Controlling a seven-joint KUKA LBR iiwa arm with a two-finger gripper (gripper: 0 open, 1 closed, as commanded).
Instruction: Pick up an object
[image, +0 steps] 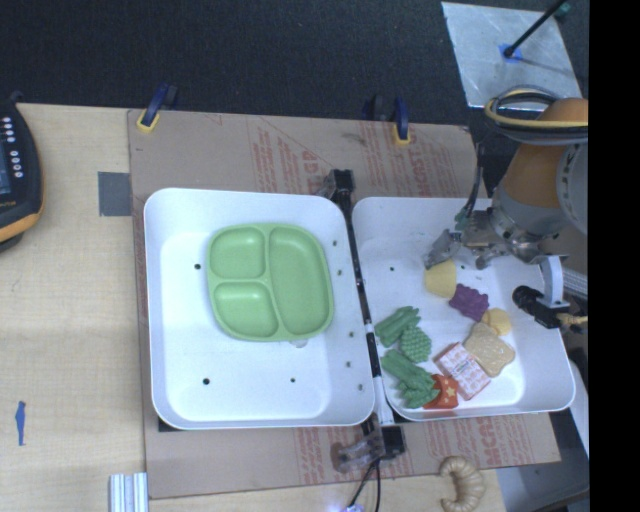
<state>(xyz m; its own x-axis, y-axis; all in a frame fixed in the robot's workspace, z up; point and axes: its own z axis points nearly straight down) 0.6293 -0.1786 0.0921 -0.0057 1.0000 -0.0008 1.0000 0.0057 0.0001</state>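
The right bin (400, 235) holds a pile of toy food. A yellow piece (440, 279) lies near the bin's middle, with a purple grape bunch (468, 300) to its right. Lower down are a small yellow piece (497, 321), a tan bread slice (488, 350), a red and white packet (462, 368) and a red piece (443, 393). Green vegetable pieces (407, 345) sit along the bin's left side. My gripper (466, 248) hangs low over the bin's upper right, just above the yellow piece, and nothing is visibly held in it.
The left bin (180, 370) holds a green divided plate (270, 281). A black divider (358, 300) runs between the bins. A black handheld unit (15, 175) lies at the far left. A tan curled object (462, 482) lies on the bench below the right bin.
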